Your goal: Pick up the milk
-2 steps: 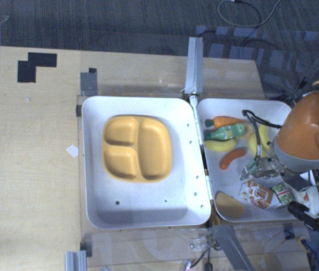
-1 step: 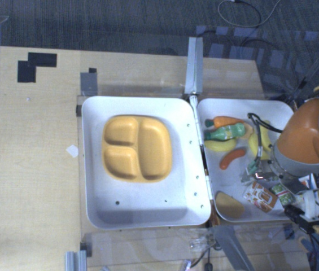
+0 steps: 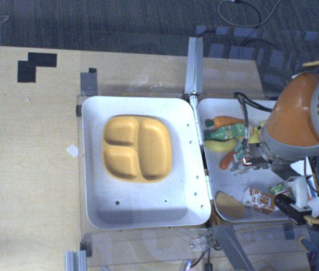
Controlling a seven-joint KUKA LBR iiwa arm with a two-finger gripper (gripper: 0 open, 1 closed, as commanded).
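Note:
The milk (image 3: 259, 200) is a small brown and white carton lying on its side near the front edge of the right bin (image 3: 227, 176). My gripper (image 3: 244, 160) hangs over the middle of that bin, below the arm's orange band. It is behind the carton and slightly to its left, apart from it. A small orange carrot-like piece (image 3: 226, 161) lies just left of the gripper. Nothing shows as held.
At the right bin's back lie an orange carrot (image 3: 226, 121), a green bottle (image 3: 227, 131) and a yellow banana (image 3: 220, 146). A tan round piece (image 3: 229, 205) sits left of the carton, and a green and white item (image 3: 292, 188) to its right. The left bin (image 3: 91, 168) holds a yellow divided tray (image 3: 138, 147).

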